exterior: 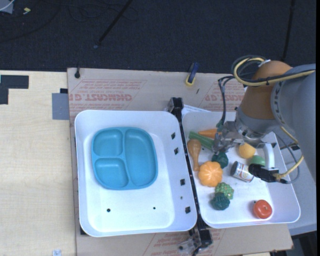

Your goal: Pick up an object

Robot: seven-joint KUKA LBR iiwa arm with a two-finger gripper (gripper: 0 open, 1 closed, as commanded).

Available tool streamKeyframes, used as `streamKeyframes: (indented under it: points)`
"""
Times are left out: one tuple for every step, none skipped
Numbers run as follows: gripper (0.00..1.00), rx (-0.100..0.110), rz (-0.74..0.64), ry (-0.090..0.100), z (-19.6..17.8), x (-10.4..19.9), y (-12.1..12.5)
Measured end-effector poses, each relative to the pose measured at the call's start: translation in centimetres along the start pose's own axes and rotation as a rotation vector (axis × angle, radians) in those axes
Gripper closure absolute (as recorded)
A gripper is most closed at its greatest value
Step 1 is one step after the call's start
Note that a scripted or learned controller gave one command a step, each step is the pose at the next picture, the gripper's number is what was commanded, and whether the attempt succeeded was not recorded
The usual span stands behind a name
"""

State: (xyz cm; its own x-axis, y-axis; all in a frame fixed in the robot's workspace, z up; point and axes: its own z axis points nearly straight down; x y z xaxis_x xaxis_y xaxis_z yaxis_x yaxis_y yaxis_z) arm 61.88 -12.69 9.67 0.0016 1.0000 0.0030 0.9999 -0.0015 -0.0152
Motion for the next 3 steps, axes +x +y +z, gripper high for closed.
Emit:
streamKeyframes:
  points:
    - [1.0,-0.013,0.002,-0.003,-5.1,-0.8,0.8]
    - [1.0,-0.014,-0.003,-0.003,-11.1,-0.6,1.1]
    - [1.0,-0.01,-0.003,-0.002,-12.9,-0.8,1.2]
